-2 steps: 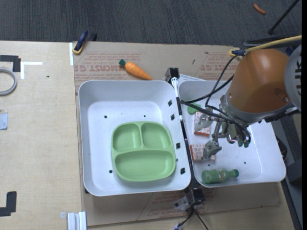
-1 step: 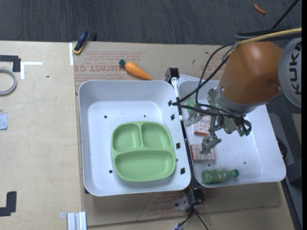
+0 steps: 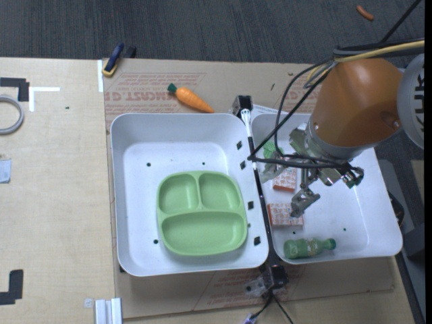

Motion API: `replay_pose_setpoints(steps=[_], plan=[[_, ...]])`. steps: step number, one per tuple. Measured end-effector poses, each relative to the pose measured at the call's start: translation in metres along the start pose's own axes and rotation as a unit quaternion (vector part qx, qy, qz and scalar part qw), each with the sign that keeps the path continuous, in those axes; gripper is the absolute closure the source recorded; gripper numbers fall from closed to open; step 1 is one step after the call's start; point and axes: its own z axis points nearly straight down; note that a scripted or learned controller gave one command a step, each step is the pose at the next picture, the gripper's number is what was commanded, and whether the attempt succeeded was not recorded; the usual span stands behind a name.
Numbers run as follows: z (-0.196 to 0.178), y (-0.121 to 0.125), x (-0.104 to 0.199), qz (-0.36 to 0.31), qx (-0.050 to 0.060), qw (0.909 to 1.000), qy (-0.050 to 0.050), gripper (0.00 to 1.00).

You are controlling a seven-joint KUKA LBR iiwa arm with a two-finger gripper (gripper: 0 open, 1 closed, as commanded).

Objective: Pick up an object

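Two white bins side by side on the worktop (image 3: pixel 54 214). In the left bin (image 3: pixel 121 181), just a green plate (image 3: pixel 201 211) with three parts. In the right bin (image 3: pixel 364 214), a few small things: a green bottle (image 3: pixel 308 248) lying on its side near the front wall, a red and white box (image 3: pixel 280 213) close to the middle wall, and a red and white packet (image 3: pixel 285 179) just behind the box. Out on the worktop behind the bins, a toy carrot (image 3: pixel 191 98).

Reaching in from the right, the arm (image 3: pixel 358 103) with its orange band, over the right bin. Low down at its tip, the gripper (image 3: pixel 305 201), just beside the box and maybe touching its right edge. Too hard to tell from here if open or closed. Nothing to be seen held in it.

Only partly done, by the look of it. Done: getting over the right bin and down near a thing to pick. Left to do: close on the thing, hold it tight, and lift it up out of the bin. All the things in the bin lying flat on its floor, so no pick yet. Most likely going for the box, as the closest thing, but could be the packet too
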Motion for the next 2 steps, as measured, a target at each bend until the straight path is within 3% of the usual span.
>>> replay_pose_setpoints(steps=[1,2], plan=[[0.000,-0.016,0.018,-0.233,0.000,0.9726,0.000,0.00],[0.073,-0.051,0.072,-0.261,-0.001,0.9653,0.001,0.00]])
